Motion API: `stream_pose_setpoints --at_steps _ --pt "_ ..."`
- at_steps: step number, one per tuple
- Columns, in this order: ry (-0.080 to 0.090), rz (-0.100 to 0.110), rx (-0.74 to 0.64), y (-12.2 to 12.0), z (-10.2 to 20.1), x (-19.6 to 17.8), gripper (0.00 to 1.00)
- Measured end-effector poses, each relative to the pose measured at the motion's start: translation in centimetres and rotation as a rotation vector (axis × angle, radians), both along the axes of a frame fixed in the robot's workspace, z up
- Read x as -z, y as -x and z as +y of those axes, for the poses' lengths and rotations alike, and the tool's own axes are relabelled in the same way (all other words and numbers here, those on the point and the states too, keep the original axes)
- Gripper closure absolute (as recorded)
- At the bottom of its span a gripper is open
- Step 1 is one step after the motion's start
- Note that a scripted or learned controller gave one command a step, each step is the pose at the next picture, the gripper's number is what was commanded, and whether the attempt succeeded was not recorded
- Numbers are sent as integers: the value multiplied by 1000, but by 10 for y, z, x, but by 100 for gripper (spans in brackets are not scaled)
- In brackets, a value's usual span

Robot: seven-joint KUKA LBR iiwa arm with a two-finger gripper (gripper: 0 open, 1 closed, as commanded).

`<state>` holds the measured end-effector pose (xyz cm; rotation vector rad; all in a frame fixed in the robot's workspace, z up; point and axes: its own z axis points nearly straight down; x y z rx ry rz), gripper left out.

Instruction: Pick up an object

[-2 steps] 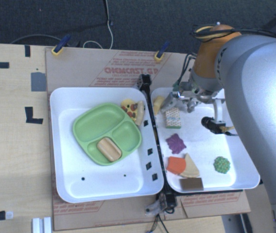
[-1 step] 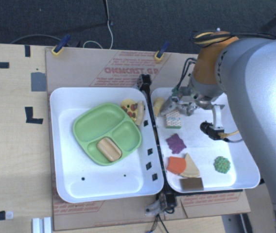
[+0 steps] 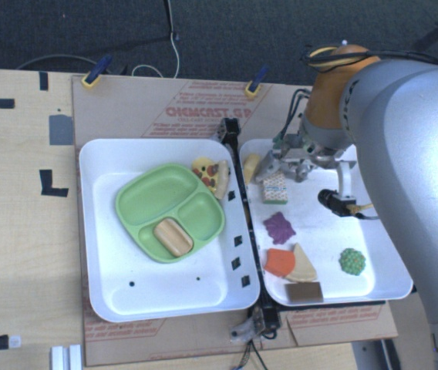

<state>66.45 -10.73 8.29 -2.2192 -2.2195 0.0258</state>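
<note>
Arm's grey body covers the right bin's point(image 3: 392, 287) far right side and top corner. Gripper point(image 3: 279, 168) sits low at that bin's upper left, just above a small pale block with green speckles point(image 3: 274, 190). Finger gap is lost in wrist clutter, so can't tell whether it's open or closed, or whether it's touching the block. Block stands roughly square-on, long axis near vertical in frame. Yellow item point(image 3: 251, 166) beside the gripper is partly hidden by the divider edge; can't identify it.
</note>
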Motion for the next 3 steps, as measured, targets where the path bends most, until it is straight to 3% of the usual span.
stream_pose_setpoints --at_steps 3 --pt "3 0 3 0 3 0 0"
